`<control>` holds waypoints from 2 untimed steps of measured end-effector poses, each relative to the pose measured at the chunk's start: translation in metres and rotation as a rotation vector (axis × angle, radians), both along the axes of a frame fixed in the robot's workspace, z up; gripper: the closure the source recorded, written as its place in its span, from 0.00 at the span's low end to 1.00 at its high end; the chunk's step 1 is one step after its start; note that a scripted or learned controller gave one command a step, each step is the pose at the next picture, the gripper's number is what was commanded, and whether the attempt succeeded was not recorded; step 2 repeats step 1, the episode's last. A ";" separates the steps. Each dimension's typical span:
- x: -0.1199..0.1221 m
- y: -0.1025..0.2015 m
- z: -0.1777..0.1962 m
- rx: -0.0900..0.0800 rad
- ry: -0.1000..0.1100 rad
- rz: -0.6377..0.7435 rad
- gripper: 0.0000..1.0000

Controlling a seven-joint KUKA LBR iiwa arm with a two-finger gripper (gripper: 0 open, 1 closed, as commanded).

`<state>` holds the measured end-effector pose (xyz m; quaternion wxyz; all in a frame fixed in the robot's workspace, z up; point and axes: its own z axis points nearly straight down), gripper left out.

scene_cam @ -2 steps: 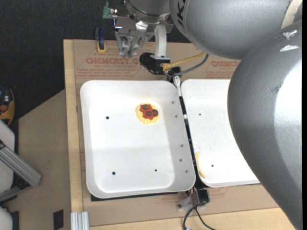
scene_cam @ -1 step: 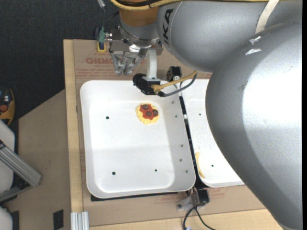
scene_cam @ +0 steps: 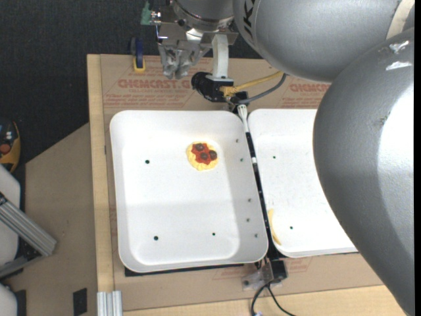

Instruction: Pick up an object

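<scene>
A small round yellow object with a red top and dark spots, like a toy pizza (scene_cam: 203,156), lies in the left white bin (scene_cam: 138,196), in its upper middle. My gripper (scene_cam: 175,68) hangs high above the bin's far edge, up and to the left of the pizza and well apart from it. Its fingertips look close together with nothing between them.
The right white bin (scene_cam: 296,176) sits beside the left one, largely covered by the arm. A pale yellow thing (scene_cam: 273,229) peeks out at its left edge near the front. A blue and yellow clamp (scene_cam: 138,54) stands on the cardboard bench's far left.
</scene>
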<state>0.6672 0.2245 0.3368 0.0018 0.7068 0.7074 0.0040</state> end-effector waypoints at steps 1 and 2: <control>-0.002 0.000 -0.070 -0.006 0.016 -0.001 1.00; -0.002 0.000 -0.070 -0.006 0.016 -0.001 1.00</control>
